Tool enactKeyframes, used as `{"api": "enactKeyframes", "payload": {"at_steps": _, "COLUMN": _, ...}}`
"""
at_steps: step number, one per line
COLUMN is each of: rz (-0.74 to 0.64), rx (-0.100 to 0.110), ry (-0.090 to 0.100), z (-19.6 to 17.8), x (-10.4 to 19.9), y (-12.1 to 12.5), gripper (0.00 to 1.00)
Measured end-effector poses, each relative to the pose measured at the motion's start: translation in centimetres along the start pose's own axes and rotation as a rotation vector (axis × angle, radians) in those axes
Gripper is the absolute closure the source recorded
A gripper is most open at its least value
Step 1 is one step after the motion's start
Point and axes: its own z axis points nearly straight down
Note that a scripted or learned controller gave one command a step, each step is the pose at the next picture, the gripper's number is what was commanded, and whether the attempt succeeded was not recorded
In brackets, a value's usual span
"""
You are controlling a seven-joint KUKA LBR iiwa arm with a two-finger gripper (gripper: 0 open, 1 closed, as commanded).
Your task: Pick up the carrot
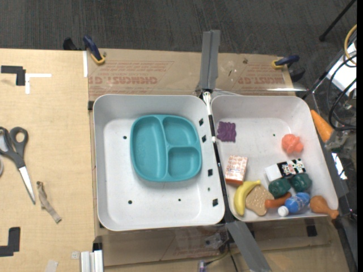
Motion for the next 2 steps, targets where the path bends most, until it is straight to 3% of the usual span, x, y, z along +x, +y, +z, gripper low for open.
{"api": "enactKeyframes", "payload": {"at_steps": 1, "rz": -0.126, "rx": -0.003, "ry": 0.001, "z": 8.87, "x": -1.86, "y": 3.03, "gripper": 1.00}}
{"api": "enactKeyframes", "payload": {"at_steps": 2, "rz": -0.127, "rx": -0.003, "ry": 0.001, "z": 8.86, "x": -1.87, "y": 3.02, "gripper": 0.00}}
